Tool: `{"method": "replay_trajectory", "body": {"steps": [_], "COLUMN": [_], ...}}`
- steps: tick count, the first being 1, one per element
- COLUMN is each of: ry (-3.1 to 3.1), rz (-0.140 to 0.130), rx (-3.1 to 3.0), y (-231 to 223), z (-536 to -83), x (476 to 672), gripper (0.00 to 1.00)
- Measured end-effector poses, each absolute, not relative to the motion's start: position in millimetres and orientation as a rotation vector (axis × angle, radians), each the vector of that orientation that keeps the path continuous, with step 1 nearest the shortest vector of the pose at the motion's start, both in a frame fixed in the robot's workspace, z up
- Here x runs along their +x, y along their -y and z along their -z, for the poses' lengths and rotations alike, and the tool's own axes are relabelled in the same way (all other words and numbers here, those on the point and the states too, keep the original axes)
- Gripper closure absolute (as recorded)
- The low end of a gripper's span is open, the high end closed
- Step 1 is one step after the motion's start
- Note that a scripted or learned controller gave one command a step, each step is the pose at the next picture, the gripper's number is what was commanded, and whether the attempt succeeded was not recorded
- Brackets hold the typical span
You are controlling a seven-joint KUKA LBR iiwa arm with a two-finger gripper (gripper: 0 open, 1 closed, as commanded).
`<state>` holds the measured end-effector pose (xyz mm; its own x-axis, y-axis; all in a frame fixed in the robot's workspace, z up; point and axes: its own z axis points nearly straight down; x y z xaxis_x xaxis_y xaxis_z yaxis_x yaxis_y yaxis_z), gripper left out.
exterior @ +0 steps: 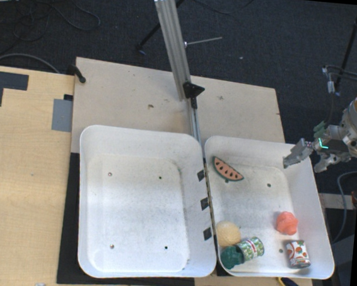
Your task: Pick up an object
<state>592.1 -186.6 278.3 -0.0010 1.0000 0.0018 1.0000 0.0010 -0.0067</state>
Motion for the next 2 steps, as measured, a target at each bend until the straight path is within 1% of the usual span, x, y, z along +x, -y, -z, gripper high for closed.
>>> {"method": "replay_trajectory", "body": {"steps": [1, 2], "ry": [2.223, 2.216], "rz": [-0.002, -0.007], "rx": [-2.217, -2.217], "y": [187, 191], "z": [-281, -228], "x": [592.8, 583.2], "gripper": [0.0, 0.0]}}
